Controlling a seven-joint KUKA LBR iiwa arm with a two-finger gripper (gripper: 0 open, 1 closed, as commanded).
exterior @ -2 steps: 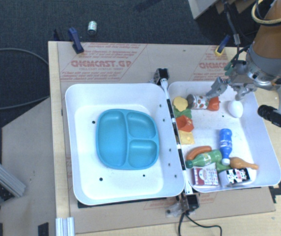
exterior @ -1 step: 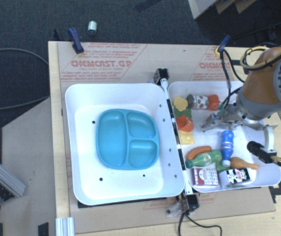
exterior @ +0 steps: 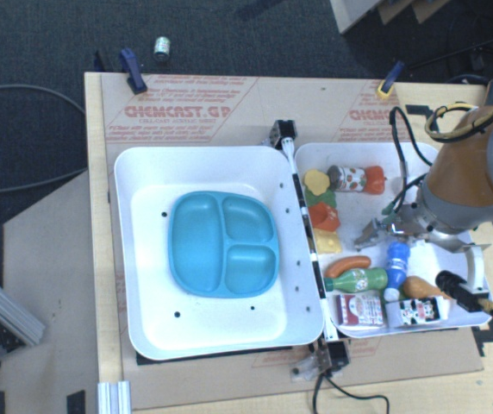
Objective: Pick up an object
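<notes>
Whether the jaws are spread cannot be told; the gripper [exterior: 383, 228] hangs just above the blue bottle [exterior: 397, 264] in the right bin [exterior: 363, 151], the green bottle [exterior: 357, 280] left of that blue bottle.

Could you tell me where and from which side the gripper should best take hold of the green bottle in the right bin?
The green bottle lies on its side, long axis roughly left-right. I would come straight down and pinch across its wider middle. An orange sausage-like piece presses its upper side and a carton sits just below, so finger room looks tight; the narrower right end beside the blue bottle seems less secure.
</notes>
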